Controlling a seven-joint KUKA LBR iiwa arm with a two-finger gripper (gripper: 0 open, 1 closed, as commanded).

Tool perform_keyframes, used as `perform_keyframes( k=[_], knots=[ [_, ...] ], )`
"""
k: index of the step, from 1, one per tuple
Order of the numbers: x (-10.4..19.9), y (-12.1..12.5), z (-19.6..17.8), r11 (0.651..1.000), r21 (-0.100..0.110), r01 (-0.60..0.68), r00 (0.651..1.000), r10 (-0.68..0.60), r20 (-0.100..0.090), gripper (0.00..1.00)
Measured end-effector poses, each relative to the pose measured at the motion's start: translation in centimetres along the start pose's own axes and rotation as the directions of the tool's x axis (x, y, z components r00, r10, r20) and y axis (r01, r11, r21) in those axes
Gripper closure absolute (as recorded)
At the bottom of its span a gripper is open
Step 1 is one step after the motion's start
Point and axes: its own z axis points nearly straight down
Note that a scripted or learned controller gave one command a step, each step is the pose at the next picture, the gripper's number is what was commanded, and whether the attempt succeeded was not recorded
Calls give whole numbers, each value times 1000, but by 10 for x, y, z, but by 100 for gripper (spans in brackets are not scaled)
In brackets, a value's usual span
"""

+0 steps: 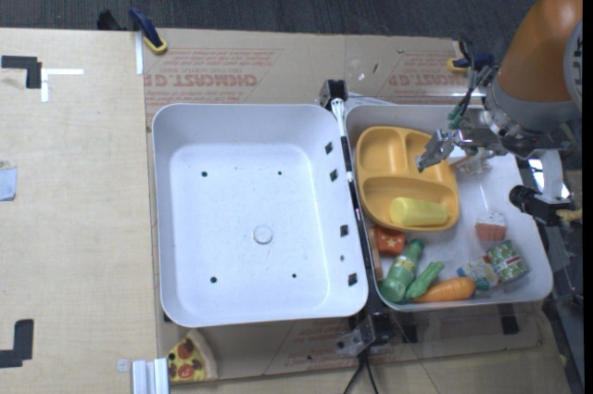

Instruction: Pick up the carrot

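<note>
The orange carrot point(447, 290) lies along the front wall of the right bin point(536, 246), with its tip pointing left toward a green vegetable point(422, 276). My gripper point(439, 150) hangs over the back of that bin, above the right rim of a yellow divided plate point(382, 149). It is well behind the carrot and apart from it. The grey arm with its orange band point(547, 35) reaches in from the upper right.
The plate's front section holds a yellow block point(418, 211). A green bottle point(399, 273), a red piece point(390, 241), a small pink-topped item point(491, 226) and a printed packet point(500, 264) crowd the carrot. The left bin point(167, 197) has a small disc point(263, 235).
</note>
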Motion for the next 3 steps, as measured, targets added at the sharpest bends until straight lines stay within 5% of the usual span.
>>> perform_keyframes(
  k=[1,2,3],
  knots=[
    [-15,59,69,1000,-3,20,1000,-20,1,0],
    [-12,66,100,999,-6,-43,999,43,1,0],
    [10,11,99,956,-15,-292,956,292,12,0]
  ],
)
